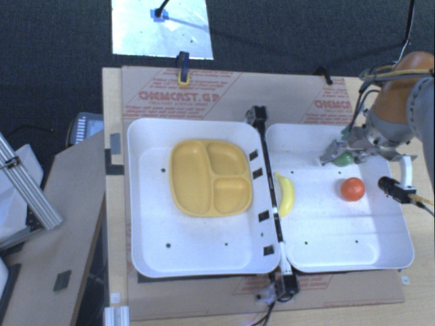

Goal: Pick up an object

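In the right bin (pixel 380 253), the gripper (pixel 338 156) half-hides a green object (pixel 344 159).

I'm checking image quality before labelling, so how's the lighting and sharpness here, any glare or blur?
Camera view: even overhead light, soft shadows under the tomato and banana; bright glare on the metal sheet at top; white bins nearly washed out; the pincer looks slightly blurred.

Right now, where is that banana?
The banana lies in the right bin, against its left wall beside the divider between the two bins, left of the orange ball and right of the yellow plate.
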Available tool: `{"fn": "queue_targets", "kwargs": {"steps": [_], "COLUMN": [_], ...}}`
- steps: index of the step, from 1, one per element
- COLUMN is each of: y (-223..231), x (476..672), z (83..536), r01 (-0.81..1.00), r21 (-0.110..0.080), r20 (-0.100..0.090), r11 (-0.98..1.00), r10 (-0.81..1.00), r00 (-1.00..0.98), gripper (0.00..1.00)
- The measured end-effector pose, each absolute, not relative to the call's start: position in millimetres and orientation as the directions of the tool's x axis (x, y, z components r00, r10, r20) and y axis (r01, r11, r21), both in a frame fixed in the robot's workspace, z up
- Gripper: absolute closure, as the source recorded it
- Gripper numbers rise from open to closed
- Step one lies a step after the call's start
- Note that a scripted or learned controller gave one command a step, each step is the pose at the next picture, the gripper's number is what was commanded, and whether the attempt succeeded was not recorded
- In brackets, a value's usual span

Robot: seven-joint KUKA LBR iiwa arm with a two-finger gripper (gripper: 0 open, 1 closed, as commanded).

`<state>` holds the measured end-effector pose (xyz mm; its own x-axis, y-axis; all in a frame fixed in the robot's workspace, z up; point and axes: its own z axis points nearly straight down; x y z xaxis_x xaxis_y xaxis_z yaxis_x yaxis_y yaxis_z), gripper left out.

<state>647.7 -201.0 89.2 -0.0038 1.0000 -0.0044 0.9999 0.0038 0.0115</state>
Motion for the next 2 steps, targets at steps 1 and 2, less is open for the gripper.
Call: {"fn": "queue_targets", "kwargs": {"steps": [1,2], "y": [-200.2,-198.5], "x": [645.5,650.3], "z": [96.7,161.8], "r01": [1.000,1.000], "r21": [0.002,0.008], "r20": [-0.002,-0.002], "r11": [0.006,0.005], "r10": [1.000,1.000], "r00": [-0.006,-0.005], "gripper": [1.00,1.00]}}
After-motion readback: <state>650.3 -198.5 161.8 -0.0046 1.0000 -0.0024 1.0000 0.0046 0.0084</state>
